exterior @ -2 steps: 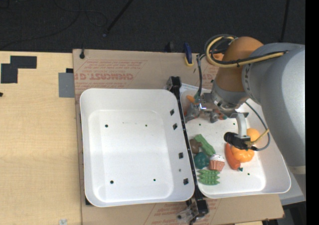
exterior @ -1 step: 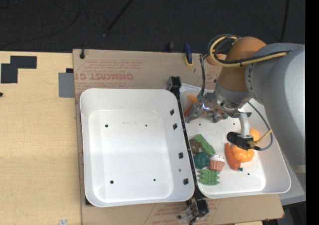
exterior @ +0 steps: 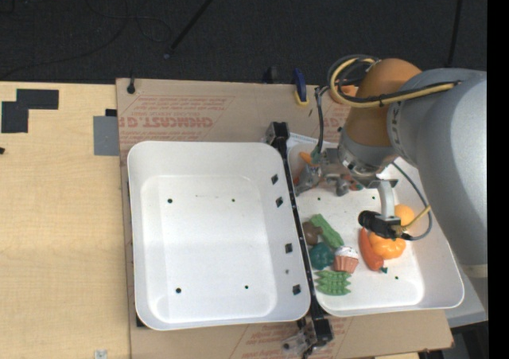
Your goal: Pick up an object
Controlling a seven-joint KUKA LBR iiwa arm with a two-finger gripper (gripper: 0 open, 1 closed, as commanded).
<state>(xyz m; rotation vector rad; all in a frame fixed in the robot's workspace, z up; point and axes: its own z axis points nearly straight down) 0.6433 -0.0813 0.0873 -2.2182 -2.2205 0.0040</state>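
Observation:
The right white bin (exterior: 433, 290) holds several small toys. An orange pepper-like toy (exterior: 383, 247) lies next to a yellow-orange ball (exterior: 406, 214). Nearer the bin's left wall lie a green leafy piece (exterior: 327, 230), a small brown piece (exterior: 309, 232), a teal toy (exterior: 320, 257), a pink-topped cupcake (exterior: 346, 259) and a green ridged piece (exterior: 333, 283). My gripper (exterior: 328, 180) hangs low over the bin's far left part, above and behind the toys. A small orange item (exterior: 305, 158) shows just left of it. The wrist hides what lies under the gripper.
The left white bin (exterior: 141, 214) sits beside the right one, with a black divider strip (exterior: 289, 214) between them. My grey arm (exterior: 445, 158) and its cables cover the right bin's far right side. Cardboard (exterior: 199, 115) lies under both bins.

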